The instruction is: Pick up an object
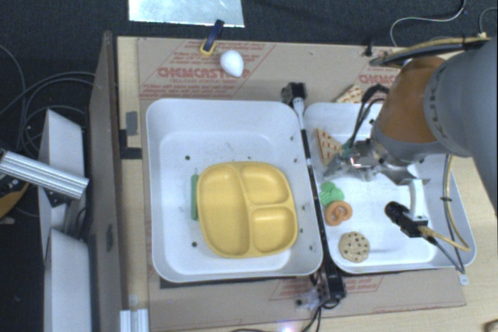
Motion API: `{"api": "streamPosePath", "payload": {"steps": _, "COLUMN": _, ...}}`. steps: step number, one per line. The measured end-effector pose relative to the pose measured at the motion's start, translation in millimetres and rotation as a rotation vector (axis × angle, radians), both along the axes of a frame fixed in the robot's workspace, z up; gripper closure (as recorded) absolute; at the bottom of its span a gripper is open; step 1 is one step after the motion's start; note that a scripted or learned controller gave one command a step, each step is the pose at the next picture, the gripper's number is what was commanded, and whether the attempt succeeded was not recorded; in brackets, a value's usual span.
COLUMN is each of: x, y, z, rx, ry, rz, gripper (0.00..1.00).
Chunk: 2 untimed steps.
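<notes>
My gripper [348,160] sits low in the right bin [443,256], at the bin's ten o'clock corner, just beside the pizza slice [327,143] and above the green toy [332,193]. From this camera I cannot tell how the tool is set, and I see nothing held in it.

Candidate objects: the pizza slice at the gripper's ten o'clock, the green toy and orange ring [338,212] at its six o'clock, the cookie [354,246] further toward six. I judge the pizza slice or green toy the likeliest target. Both lie near the divider wall, so a good pick calls for a descent clear of that wall and centred on one item, not straddling two.

My arm [436,109] enters from three o'clock, the orange band [405,109] above the wrist, the wrist pitched down toward nine o'clock.
</notes>
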State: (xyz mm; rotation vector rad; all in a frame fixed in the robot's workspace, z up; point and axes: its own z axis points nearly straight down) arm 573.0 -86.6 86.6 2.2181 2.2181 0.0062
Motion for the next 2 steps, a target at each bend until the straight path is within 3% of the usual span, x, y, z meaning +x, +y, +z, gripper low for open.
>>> {"api": "streamPosePath", "payload": {"steps": 1, "x": 72, "y": -5, "z": -1, "rx": -0.001, "ry": -0.003, "rz": 0.006, "gripper": 0.00}}
{"api": "streamPosePath", "payload": {"steps": 2, "x": 70, "y": -5, "z": 10, "rx": 0.000, "ry": 0.000, "rz": 0.006, "gripper": 1.00}}
